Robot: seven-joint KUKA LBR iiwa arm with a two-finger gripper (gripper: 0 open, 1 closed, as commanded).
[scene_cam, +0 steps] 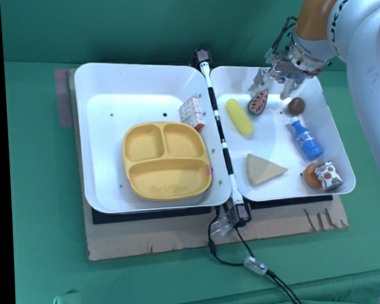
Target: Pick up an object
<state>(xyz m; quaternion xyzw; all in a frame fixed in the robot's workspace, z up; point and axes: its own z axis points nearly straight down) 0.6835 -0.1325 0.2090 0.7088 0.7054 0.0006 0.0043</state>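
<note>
Metal-fingered and pale grey, the gripper [276, 81] hangs over the back of the right bin [331, 118], its 2 fingers spread wide with nothing between them. One fingertip sits just above the watermelon slice [258, 102], the other near the small brown ball [295, 106]. Behind it the arm [361, 18] rises smooth and grey, with a glossy orange band [319, 1] above the wrist.

Both bins are shallow, glossy white plastic with rounded corners. In the right bin the watermelon slice is a flat wedge, red with dark seeds and a green rim, lying just beside a bumpy yellow corn cob [239, 116]. The brown ball is round and matte, close to the white cap of a blue bottle [304, 140] that lies on its side. A pale tan triangular wedge [263, 169], like cheese, lies flat near the front. In the front right corner a small printed carton [328, 176] leans against a round orange object [311, 175].

The left bin [105, 108] holds a yellow plastic tray [167, 160] with rounded corners and 3 compartments, lying flat. A small boxy carton [192, 112], white with red print, stands just beyond the tray's far right corner, near the bin wall.

The bins rest on a brown cardboard sheet [150, 239] over green cloth [39, 188]. A black cable [259, 265] trails off the front.
</note>
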